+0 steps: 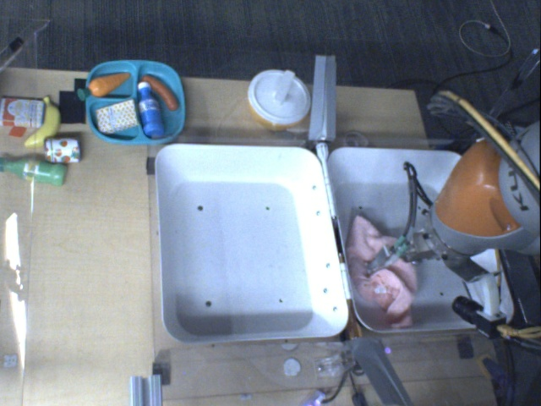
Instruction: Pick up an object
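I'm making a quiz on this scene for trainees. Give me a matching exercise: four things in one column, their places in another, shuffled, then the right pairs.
Things
1. pink cloth
2. blue divided tray
3. white lidded cup
4. green bottle

Places
A. on the bench behind the bins, near where they meet
B. lying at the bench's far left edge
C. in the right bin, by the end effector
D. on the bench behind the left bin's left corner

Pairs: 1-C, 2-D, 3-A, 4-B
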Tool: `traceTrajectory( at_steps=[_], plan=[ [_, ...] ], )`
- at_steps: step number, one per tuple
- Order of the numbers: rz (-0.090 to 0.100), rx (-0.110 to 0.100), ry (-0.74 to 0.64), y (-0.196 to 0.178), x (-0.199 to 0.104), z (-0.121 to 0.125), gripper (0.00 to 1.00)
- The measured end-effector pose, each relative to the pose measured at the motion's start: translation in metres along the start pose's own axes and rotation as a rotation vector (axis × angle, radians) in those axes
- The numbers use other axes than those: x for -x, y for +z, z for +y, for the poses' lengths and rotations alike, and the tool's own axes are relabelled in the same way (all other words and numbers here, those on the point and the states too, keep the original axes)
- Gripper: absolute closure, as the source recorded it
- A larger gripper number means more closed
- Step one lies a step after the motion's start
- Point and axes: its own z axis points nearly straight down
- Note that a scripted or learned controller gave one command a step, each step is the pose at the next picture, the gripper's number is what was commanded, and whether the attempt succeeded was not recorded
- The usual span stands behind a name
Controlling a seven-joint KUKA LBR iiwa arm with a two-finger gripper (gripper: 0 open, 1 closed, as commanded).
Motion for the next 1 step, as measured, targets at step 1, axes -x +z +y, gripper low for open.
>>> traceTrajectory(
  at_steps=[1],
  plan=[
    [0.000,-0.001,0.085,0.0016,0.0182,0.0581,0.00]
  ],
)
